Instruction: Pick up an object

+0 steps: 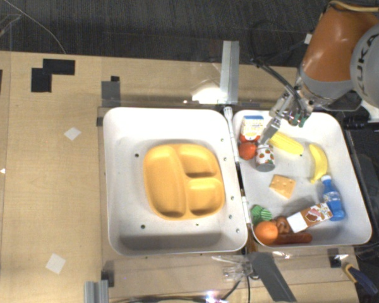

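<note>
The right bin (355,188) holds the loose objects. My gripper (270,131) hangs low over its far left part, reaching in from the upper right. Just beneath its tip stands a small silver can (264,159). A red tomato (247,149) and a white carton with a blue top (252,125) lie to the left of the tip, and a yellow corn cob (287,144) lies to its right. I see nothing held in the gripper.
Also in the right bin are a banana (318,161), a tan cracker (282,185), a blue bottle (332,201), a small printed carton (317,214), an orange (266,232) and a green item (259,213). The left bin (123,169) bears a yellow divided tray (183,178).
</note>
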Controlling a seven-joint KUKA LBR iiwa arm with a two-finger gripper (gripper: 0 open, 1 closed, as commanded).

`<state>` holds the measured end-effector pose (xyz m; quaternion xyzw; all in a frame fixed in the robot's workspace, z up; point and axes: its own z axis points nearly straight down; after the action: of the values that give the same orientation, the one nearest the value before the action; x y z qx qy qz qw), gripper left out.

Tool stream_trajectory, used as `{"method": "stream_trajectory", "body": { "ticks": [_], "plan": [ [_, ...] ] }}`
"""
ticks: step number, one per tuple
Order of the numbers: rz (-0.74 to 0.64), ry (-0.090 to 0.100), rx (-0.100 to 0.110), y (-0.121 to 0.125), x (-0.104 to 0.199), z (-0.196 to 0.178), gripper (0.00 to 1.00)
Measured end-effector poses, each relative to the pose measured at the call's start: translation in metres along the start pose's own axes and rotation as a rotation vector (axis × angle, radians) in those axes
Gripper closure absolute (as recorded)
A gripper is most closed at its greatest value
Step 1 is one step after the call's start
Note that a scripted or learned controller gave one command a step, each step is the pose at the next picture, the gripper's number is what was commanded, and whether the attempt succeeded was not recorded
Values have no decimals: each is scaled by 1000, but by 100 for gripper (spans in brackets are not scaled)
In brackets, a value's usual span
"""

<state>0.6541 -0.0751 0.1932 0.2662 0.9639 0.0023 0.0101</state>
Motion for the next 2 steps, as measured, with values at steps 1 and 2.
{"method": "stream_trajectory", "body": {
  "ticks": [1,2],
  "plan": [
    [376,13,11,-6,-4,72,0],
    [819,8,10,-10,-8,106,0]
  ]
}}
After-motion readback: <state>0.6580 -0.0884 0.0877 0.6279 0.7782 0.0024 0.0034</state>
